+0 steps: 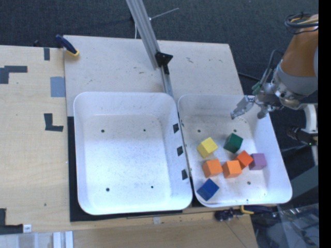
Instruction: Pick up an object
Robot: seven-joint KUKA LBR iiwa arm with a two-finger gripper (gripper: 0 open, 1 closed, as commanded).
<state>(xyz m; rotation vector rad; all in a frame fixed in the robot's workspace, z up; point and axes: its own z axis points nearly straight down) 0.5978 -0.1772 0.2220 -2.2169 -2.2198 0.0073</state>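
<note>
The tool [249, 108] hangs over the far right part of the right bin [273, 154], above the bin's far rim area, with the grey arm [297, 61] and its orange band reaching in from the right. Its 2 fingers stand apart with nothing between them, so the tool is open and carries no load.

All the pickable things lie in the right bin, nearer than the tool: a green cube [234, 142], a yellow cube [207, 146], 3 orange cubes clustered close together [232, 168], a purple cube [258, 160] just beside the rightmost orange one, and a blue cube [208, 188] at the near left. The left bin [83, 154] sits alongside on the desk [103, 61].

By the look of it, this is the approach step: no object has been chosen by contact yet, and the lift is not yet begun. The green cube is the closest to the tool and stands a little apart from its neighbours, which makes it the likeliest target. The next move calls for shifting the tool toward the near side until it is centred over 1 cube, lowering with the fingers astride it, then closing. The orange cluster would be harder, since the cubes touch or nearly touch and leave little room for a finger.
</note>
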